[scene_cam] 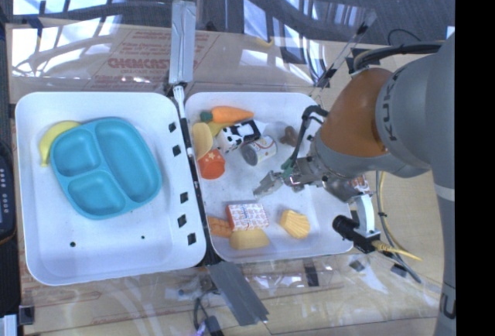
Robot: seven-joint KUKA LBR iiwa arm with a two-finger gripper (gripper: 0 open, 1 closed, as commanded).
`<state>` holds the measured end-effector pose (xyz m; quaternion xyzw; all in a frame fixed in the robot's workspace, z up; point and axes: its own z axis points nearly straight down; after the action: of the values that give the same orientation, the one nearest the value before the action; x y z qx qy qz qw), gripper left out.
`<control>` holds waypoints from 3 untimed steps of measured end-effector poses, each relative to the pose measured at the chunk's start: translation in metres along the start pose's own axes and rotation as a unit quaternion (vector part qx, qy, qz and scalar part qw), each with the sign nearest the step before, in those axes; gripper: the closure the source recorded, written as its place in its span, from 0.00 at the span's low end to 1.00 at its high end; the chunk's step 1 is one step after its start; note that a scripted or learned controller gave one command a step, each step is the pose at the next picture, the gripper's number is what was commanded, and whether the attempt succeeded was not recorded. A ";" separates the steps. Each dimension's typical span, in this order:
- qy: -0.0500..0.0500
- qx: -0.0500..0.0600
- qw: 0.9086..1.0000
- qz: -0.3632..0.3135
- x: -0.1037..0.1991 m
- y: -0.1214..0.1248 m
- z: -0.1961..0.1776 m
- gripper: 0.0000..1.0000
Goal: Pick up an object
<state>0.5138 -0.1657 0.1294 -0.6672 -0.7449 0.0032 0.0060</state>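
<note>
My gripper [272,182] hangs over the middle of the right bin [309,102], its fingers spread open with nothing between them. Around it lie toy foods: an orange carrot [229,114] at the back, a black-and-white cow-pattern carton [237,135], a small cup [263,148], a pale yellow piece [202,138], a red-orange tomato [211,164]. Nearer the front sit a patterned white-and-red block [247,215], a yellow chunk [249,239] and a ridged yellow piece [295,224].
The left bin [46,249] holds a blue divided plate [106,165] with a yellow banana [54,135] tucked at its far-left edge. A hinged divider [188,172] runs between the bins. The arm's orange band [357,119] overhangs the right bin's right side.
</note>
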 end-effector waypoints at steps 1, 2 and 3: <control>-0.003 -0.006 0.999 -0.050 -0.041 -0.041 0.037 0.00; -0.003 -0.007 0.999 -0.053 -0.041 -0.039 0.027 1.00; -0.003 -0.007 0.999 -0.053 -0.041 -0.040 0.027 0.00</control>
<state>0.4786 -0.2105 0.1024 -0.6265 -0.7794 -0.0002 -0.0002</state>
